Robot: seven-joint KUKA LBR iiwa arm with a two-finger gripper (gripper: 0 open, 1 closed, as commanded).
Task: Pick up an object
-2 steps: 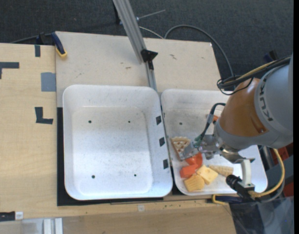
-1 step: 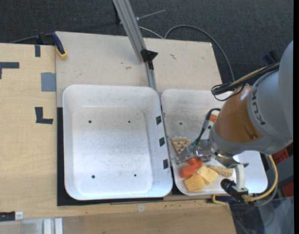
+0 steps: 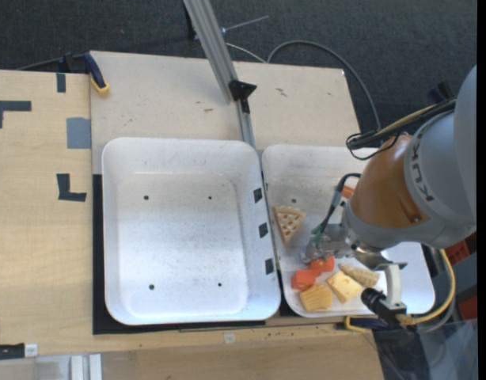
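1. Nearest us, by the front edge of the right bin, lie yellow blocks and a red piece; we judge them light, stiff, best pinched across the sides.
2. The gripper hangs just above them; we cannot tell its jaws' state.
3. Farther back, a waffle wedge.
4. The left bin and wooden counter leave room.

2 bins sit side by side on the bench — the left bin beside the right bin. In the right bin, a waffle wedge lies near the left wall, with a tomato piece, 2 cracker blocks and a bread piece clustered at the front edge. The gripper sits between the wedge and that cluster — just behind it.
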